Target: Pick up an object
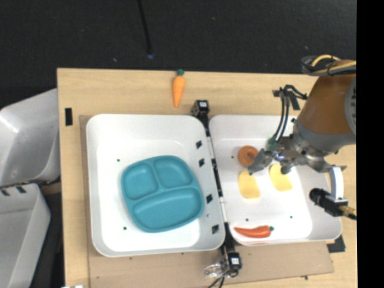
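we see the gripper (271,162) low in the right bin (300,227), its fingers apart with nothing between them, among a brown round piece (246,155) and two yellow blocks (249,185). a red chili (252,231) lies at the near wall. no writing is readable on anything.

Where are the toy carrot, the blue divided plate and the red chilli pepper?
Orange toy carrot (177,89): camera view, mid-body.
Blue divided plastic plate (162,192): camera view, central ridge.
Red toy chilli pepper (252,231): camera view, middle of pod.
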`<state>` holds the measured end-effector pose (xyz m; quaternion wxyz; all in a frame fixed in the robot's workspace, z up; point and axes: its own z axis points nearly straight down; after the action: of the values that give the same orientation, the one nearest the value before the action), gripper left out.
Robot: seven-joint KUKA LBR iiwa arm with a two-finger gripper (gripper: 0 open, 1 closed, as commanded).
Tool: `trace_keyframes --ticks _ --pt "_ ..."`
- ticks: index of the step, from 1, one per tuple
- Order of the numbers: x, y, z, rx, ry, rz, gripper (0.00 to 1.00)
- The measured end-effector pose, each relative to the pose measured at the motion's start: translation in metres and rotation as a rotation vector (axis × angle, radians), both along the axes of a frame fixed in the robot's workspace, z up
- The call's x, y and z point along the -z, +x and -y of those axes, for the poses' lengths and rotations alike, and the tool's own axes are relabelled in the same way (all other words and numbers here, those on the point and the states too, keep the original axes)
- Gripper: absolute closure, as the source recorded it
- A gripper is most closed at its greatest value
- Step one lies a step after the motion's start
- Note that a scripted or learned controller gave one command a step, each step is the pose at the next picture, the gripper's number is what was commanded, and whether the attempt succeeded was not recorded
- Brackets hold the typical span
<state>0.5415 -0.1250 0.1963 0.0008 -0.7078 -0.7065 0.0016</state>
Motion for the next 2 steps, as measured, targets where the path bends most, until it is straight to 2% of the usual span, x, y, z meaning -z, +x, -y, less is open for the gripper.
trace_keyframes --ticks 1,2 --pt "0.043 0.003 0.002 0.001 0.0 -0.001 0.0" --pt "0.03 0.005 0.003 0.005 0.0 0.007 1.0"
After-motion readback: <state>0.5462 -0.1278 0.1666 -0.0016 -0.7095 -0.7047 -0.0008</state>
